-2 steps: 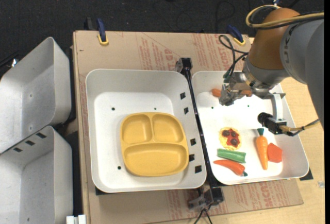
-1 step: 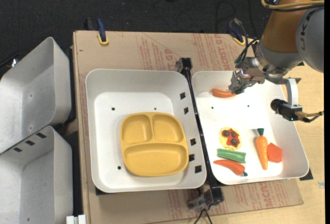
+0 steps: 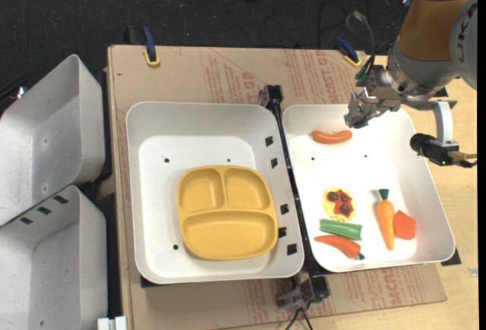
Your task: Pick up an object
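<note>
Jaws unclear; gripper (image 3: 358, 121) nr bin rim (image 3: 345, 109).

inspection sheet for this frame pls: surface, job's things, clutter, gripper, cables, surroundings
Surface: brown board bearing left bin and right bin, side by side.
Job's things: in the right bin, sausage near the far wall; pizza slice, green pepper, red chili, carrot and orange-red piece toward the near side.
Clutter: yellow divided tray in the left bin.
Gripper: gripper above the right bin's far edge, just right of the sausage; finger state cannot be told.
Cables: black cables on the floor behind the board.
Surroundings: two spare white bins at left; dark floor.
</note>
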